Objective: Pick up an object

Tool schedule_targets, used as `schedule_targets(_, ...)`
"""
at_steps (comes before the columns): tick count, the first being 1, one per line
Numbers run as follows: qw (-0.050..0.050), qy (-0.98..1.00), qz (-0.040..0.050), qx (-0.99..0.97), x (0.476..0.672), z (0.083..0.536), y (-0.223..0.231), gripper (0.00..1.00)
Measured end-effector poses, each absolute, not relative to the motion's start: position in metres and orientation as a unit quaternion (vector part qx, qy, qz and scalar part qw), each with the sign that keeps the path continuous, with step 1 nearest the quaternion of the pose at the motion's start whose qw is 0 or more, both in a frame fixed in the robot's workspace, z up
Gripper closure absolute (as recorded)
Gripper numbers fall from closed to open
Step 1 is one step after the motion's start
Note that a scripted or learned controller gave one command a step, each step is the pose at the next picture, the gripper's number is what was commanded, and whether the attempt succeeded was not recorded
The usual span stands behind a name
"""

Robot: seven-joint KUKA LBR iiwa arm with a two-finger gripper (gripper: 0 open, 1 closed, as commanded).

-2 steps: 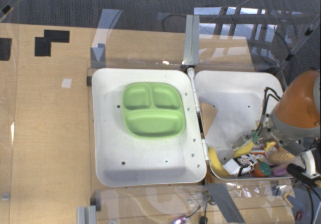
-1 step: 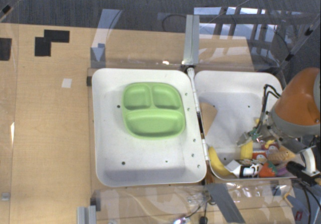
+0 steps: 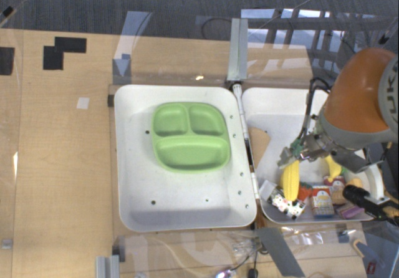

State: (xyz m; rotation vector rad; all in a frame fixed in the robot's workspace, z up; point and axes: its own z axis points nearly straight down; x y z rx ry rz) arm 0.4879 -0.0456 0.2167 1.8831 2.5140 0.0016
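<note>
Camera view, item by item.

Gripper (image 3: 303,149): two-finger, dark, on the grey arm with the orange band (image 3: 355,99), low over the right white bin (image 3: 274,115). Whether its jaws stand apart or together you cannot tell; the wrist hides too much of them.

Yellow plastic corn cob (image 3: 290,182): the likeliest pick, lying in the right bin just below the jaws and a little to their left. No object is seen between the jaws, so count nothing as held. Its long axis runs nearly up-and-down the frame, tilted slightly, one end toward the jaws, the other toward the bin's near rim. Which end is the tip cannot be made out.

Advice for this step: close across the cob's short width, not along its length, and centre on its middle so it does not pivot out.

Yellow banana-like piece (image 3: 333,167): right of the jaws, close by. Keep clear of it.

Black-and-white spotted toy (image 3: 282,202), small red-and-white carton (image 3: 321,201): below the jaws, beside the cob's far end.

Green three-compartment plastic plate (image 3: 189,136): in the left white bin (image 3: 134,196), well left of the jaws.
</note>
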Motion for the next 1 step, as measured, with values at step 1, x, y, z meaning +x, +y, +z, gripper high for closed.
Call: schedule_targets(1,-0.001,0.812,-0.0007,0.584,0.4868,0.2057,-0.0622,1.00)
